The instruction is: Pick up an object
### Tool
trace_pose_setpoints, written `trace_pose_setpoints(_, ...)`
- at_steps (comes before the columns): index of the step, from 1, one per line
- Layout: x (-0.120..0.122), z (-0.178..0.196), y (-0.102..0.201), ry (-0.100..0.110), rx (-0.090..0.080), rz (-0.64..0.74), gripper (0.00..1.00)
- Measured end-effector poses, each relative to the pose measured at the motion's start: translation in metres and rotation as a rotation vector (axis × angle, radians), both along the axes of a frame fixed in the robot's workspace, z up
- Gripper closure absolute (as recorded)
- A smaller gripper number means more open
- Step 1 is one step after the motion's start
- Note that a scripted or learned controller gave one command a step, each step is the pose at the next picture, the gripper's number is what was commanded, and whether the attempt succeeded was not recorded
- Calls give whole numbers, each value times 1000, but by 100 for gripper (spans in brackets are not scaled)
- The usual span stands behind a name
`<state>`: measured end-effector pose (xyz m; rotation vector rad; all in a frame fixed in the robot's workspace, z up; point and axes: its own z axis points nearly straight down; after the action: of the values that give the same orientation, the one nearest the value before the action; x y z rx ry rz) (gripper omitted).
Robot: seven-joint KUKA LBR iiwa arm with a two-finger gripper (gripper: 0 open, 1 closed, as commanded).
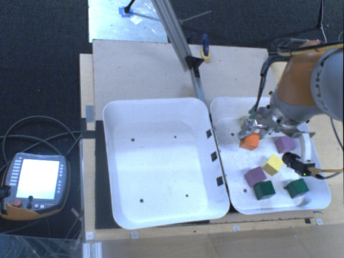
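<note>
Six blocks are seen in the right bin [322,200]. The gripper [251,133] is lowered at the orange block [249,141]; jaw state cannot be told, nothing visibly lifted yet.

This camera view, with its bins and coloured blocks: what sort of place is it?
Probably a robotics lab. A grey and orange arm reaches over two white bins, and a handheld control pendant lies beside the bench.

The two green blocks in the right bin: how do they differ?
The left green block looks darker and sits beside the purple block, towards the bin's middle. The right green block looks lighter, more teal, turned at a different angle, and lies nearer the right bin's outer rim. Both are small cubes, well apart from the gripper.
</note>
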<state>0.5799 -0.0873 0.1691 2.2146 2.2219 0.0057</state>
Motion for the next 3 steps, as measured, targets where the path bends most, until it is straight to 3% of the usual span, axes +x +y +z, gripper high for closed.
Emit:
trace_pose_setpoints(1, 0, 43, -2, 0, 0, 0, 100)
trace_pose_setpoints(2, 1, 37, -2, 5, 0, 1, 100)
trace_pose_setpoints(3, -2, 37, 61, 6, 4, 8, 100)
